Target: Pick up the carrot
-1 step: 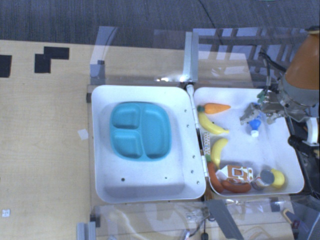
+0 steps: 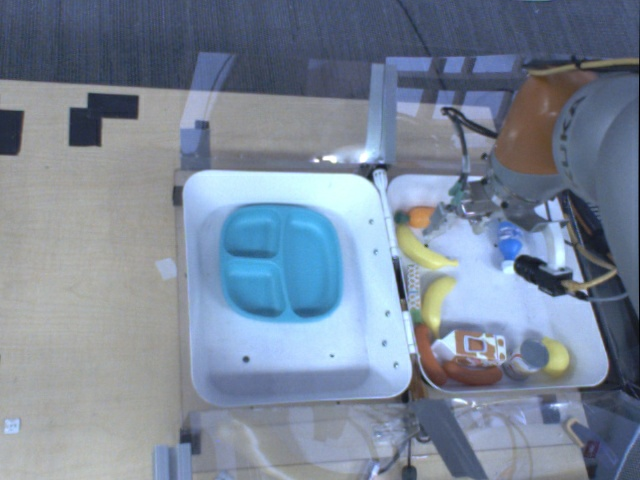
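Note:
The carrot [image 2: 420,215] is a small orange piece in the far left corner of the right bin [image 2: 590,328], just above the top end of a banana [image 2: 424,249]. My gripper [image 2: 455,210] hangs low over the bin immediately right of the carrot, close to it or touching it. The grey arm with its orange band [image 2: 530,118] reaches in from the right above it. Nothing is visibly lifted off the bin floor.
The right bin also holds a second banana [image 2: 436,300], a blue and white object [image 2: 509,242], a red sausage [image 2: 455,368], a small printed box [image 2: 477,346], a grey piece [image 2: 530,354] and a yellow piece [image 2: 556,358]. A blue divided plate [image 2: 280,263] lies in the left bin [image 2: 215,368].

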`<state>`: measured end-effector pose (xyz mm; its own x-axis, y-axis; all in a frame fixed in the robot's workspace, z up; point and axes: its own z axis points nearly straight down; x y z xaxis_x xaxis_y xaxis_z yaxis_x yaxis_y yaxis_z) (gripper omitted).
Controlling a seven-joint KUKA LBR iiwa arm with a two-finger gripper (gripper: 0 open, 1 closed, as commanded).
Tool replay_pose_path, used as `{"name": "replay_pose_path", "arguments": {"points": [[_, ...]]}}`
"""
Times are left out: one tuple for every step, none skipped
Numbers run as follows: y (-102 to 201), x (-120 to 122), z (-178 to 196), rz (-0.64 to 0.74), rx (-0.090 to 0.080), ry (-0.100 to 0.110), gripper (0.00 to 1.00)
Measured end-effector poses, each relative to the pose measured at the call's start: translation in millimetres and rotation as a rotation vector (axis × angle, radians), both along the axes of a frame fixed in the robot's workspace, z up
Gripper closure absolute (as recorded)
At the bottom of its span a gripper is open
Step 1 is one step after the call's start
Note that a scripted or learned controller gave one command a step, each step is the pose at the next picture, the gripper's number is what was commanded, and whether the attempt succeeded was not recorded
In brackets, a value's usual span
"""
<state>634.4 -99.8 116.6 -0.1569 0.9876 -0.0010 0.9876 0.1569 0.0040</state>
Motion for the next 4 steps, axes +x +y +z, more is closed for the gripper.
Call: {"name": "replay_pose_path", "arguments": {"points": [[-20, -39, 6, 0.07, 0.0, 0.0, 0.0], [12, 22, -30, -0.133, -0.001, 0.004, 0.0], [12, 22, -30, -0.133, -0.001, 0.004, 0.0], [28, 4, 71, 0.017, -0.001, -0.004, 0.0]]}}
